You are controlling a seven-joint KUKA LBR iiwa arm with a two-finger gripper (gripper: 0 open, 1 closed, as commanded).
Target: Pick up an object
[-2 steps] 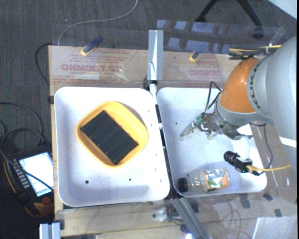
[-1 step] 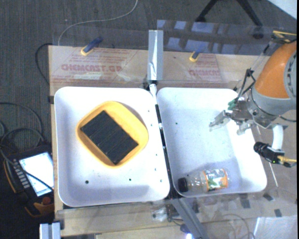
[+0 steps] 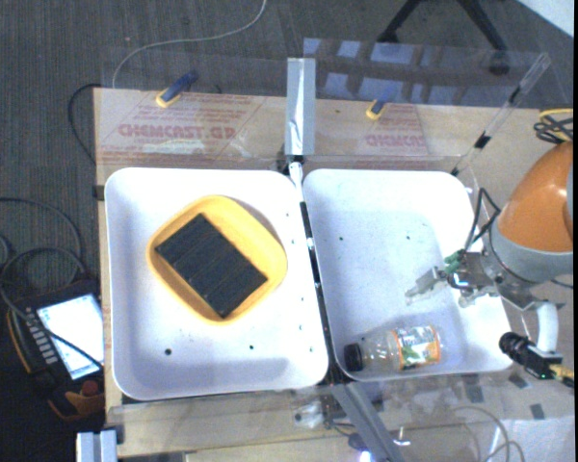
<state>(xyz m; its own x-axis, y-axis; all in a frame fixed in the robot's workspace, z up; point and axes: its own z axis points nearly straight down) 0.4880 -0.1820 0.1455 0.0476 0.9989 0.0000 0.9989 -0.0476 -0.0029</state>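
Note:
A clear plastic bottle (image 3: 402,346) with an orange label and a dark cap lies on its side along the front wall of the right bin (image 3: 385,210). In the left bin (image 3: 135,354), a yellow dish (image 3: 260,234) holds a dark ridged square pad (image 3: 212,264). My gripper (image 3: 445,289) hangs over the right side of the right bin, up and to the right of the bottle and apart from it. It is open, with nothing between its fingers. The orange band of the arm (image 3: 539,210) sits at the right edge.
A raised divider (image 3: 308,248) where the two bin walls meet runs between the bins. Clear panels and yellow clamps (image 3: 176,87) stand behind them. A tablet (image 3: 72,330) and cables lie on the floor at the left.

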